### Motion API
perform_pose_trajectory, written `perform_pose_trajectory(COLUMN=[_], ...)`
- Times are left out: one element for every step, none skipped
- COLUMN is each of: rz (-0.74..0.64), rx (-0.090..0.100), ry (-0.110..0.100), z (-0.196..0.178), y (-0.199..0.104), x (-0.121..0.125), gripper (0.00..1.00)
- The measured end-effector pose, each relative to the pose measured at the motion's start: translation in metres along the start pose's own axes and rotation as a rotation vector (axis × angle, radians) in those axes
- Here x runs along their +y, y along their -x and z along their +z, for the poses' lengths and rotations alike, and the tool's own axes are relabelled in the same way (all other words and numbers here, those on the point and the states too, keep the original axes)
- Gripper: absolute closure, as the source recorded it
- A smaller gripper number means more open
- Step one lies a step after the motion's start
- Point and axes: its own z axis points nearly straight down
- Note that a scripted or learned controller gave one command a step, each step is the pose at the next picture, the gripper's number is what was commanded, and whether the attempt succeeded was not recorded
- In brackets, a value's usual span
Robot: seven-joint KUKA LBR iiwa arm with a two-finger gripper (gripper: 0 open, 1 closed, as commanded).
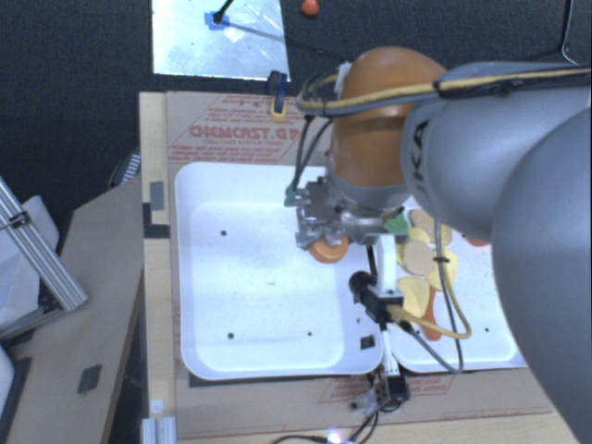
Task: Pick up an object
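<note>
My gripper hangs over the right edge of the left white bin, close to the wall shared with the right bin. A small round orange object peeks out right under the gripper's tip, and the gripper body partly hides it. Whether it is gripped or just lies below the gripper is hidden from this angle. In the right bin lie pale yellow pieces, a green thing, a red thing and an orange stick-like piece. The arm covers much of that bin.
Both bins rest on a cardboard sheet with red lettering. A blue and yellow clamp sits at its far edge. Behind it lie a shiny metal plate and a small orange ball. Aluminium rails stand at the left.
</note>
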Motion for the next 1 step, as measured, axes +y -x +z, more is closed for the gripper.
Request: perform_pose_trajectory(rz=[-0.007], rx=[0.003], ry=[0.011], z=[0.0101], y=[-0.0365], x=[0.0285], gripper=[1.0])
